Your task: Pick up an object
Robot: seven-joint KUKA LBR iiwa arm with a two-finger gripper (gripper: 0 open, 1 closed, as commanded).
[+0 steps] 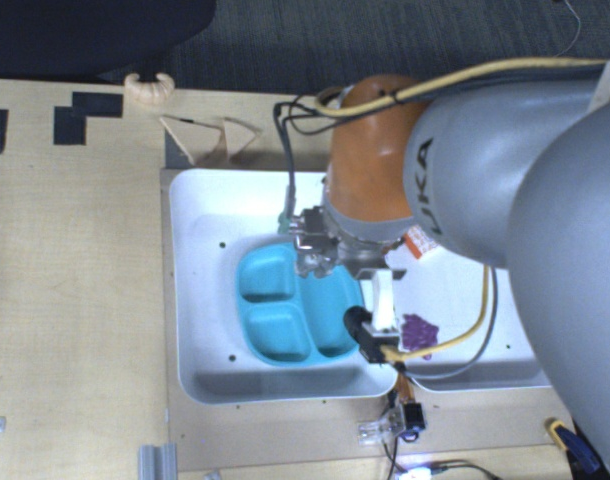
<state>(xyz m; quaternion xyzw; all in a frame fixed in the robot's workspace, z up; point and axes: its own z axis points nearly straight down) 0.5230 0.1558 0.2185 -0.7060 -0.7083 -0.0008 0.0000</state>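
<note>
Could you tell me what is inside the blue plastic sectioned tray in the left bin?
The two left compartments of the blue plastic sectioned tray show bare blue plastic. The grey and orange arm covers part of the long right compartment, so its contents there cannot be seen.

We note open floor along the left bin's (200, 268) left and top sides. The blue tray (285, 308) fills its lower middle. The arm (465, 168) overhangs the right part; a purple object (420, 330) lies beside it.
</note>
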